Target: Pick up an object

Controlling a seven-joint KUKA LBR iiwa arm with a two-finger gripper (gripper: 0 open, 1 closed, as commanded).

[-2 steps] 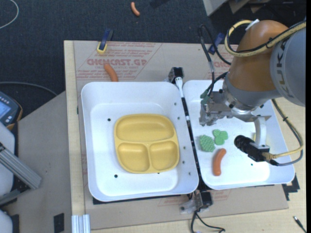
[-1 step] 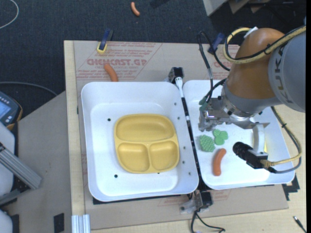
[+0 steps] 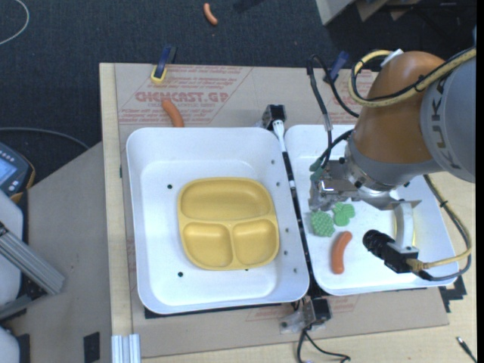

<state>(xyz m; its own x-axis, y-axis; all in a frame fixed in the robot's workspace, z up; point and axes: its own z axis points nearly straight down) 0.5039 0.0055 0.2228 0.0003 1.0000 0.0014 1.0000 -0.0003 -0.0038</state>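
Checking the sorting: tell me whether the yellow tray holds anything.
Empty: the yellow tray in the left bin shows three bare compartments.

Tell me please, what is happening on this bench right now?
A grey and orange robot arm reaches in from the right over the right bin. Its gripper hangs just above a green toy, with an orange sausage lying close by in the same bin. Nothing is seen between the fingers, so no pick is made yet. The left bin holds a yellow divided tray.
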